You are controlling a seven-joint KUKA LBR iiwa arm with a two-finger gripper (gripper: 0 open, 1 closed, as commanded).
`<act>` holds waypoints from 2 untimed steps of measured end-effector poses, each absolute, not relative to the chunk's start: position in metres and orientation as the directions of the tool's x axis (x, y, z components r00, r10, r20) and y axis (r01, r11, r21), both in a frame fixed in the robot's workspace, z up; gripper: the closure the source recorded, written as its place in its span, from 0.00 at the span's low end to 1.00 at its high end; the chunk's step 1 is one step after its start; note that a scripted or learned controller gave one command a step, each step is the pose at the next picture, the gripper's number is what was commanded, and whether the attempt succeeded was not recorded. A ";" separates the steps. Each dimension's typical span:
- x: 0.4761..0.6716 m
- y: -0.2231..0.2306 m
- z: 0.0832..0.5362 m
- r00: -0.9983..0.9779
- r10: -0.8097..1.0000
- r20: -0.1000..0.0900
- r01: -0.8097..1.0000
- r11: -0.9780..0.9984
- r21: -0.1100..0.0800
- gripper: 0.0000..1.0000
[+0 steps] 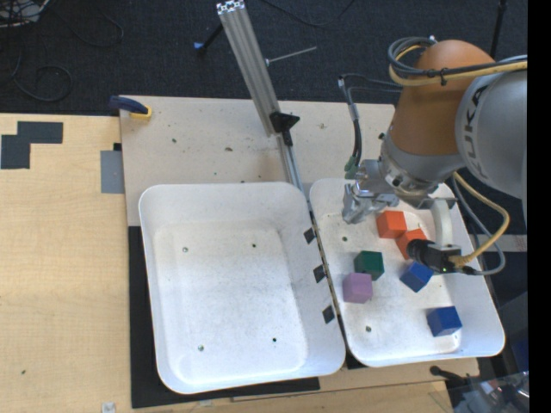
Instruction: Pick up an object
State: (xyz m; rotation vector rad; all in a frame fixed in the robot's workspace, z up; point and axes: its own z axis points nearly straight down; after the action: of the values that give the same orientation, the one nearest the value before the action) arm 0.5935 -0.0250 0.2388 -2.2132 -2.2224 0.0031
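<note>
The pincer [360, 203] hangs in the right bin [482, 338]; whether it is released or clenched I cannot tell. The orange block [392, 224] lies just right of it, the green block [370, 263] and purple block [358, 287] below. Descending here, it may likely miss between blocks, or merely nudge the orange one aside.

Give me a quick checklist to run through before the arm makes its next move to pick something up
1. Blocks are in the right white bin: ok.
2. Gripper is over that bin: ok.
3. Gripper holds a block: not ok, nothing seen between its fingers.
4. Orange cube is next to the gripper: ok.
5. Purple cube has free space: not ok, the dark green cube crowds it.
6. Finger opening: cannot tell.
</note>
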 end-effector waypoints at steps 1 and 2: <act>0.600 0.025 0.225 -0.004 1.000 0.002 1.000 0.004 -0.006 1.00; 0.602 0.080 0.238 -0.005 1.000 0.002 1.000 0.005 -0.002 1.00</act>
State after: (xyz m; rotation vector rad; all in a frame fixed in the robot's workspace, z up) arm 0.6019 0.0804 0.2381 -2.2140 -2.2247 0.0006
